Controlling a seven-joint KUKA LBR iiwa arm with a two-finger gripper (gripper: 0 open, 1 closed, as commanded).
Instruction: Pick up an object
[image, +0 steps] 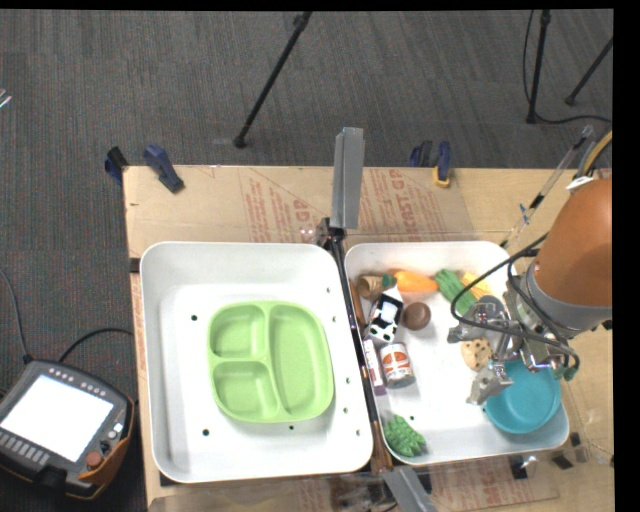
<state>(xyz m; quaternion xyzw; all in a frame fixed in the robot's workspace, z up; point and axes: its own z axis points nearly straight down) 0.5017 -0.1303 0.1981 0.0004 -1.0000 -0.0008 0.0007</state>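
Observation:
My gripper (489, 383) hangs low over the right bin (440, 425), at the left rim of a blue bowl (525, 405) in that bin's front right corner. A cookie (476, 352) lies just behind the gripper. Further left in the same bin are a small red-and-white can (398, 365), a black-and-white cow-patterned block (384, 318) and a brown ball (416, 316). An orange carrot (415, 281) and a green vegetable (453, 287) lie along the back wall. A green leafy piece (404, 436) rests at the front. Nothing shows as held.
The left bin (165, 300) holds a light green divided plate (270, 361). A metal post (348, 185) rises at the back between the bins. Cables hang from the arm's wrist (560, 300) over the right bin's right side. A teach pendant (60, 420) lies on the floor at left.

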